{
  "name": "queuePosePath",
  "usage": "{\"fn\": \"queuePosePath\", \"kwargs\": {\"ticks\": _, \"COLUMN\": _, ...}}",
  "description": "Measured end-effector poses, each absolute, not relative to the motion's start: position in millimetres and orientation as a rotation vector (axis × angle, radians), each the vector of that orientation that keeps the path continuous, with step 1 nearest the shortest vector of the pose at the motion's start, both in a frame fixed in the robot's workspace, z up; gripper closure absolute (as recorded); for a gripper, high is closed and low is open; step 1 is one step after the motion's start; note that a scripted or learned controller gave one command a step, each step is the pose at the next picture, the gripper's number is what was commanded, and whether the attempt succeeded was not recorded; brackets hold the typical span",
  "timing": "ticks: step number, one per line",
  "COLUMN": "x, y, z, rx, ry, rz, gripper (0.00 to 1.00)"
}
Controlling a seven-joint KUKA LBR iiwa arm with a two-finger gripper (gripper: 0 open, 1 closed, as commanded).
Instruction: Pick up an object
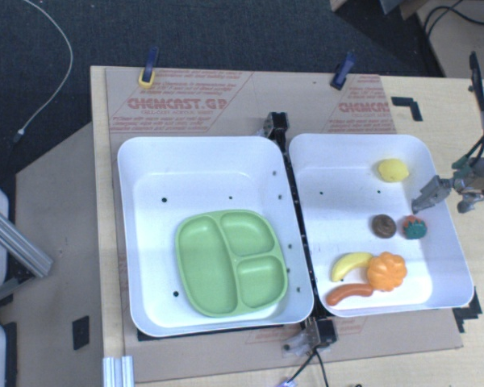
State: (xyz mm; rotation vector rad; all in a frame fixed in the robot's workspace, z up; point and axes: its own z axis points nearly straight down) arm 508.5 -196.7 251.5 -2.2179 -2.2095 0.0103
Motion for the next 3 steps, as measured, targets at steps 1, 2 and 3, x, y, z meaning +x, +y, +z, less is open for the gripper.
{"fn": "queuePosePath", "kwargs": {"ticks": 1, "x": 511.0, "y": -196.2, "z": 257.6, "rx": -2.221, "ry": -2.221, "rz": 0.0, "gripper": 0.0}}
{"fn": "queuePosePath", "kwargs": {"ticks": 2, "x": 505.1, "y": -192.2, "z": 196.7, "rx": -2.218, "ry": -2.217, "rz": 0.003, "gripper": 0.0}}
{"fn": "queuePosePath", "kwargs": {"ticks": 3, "x": 514.9, "y": -192.8, "z": 146.4, "rx": -2.22, "ry": -2.22, "rz": 0.001, "gripper": 0.0}}
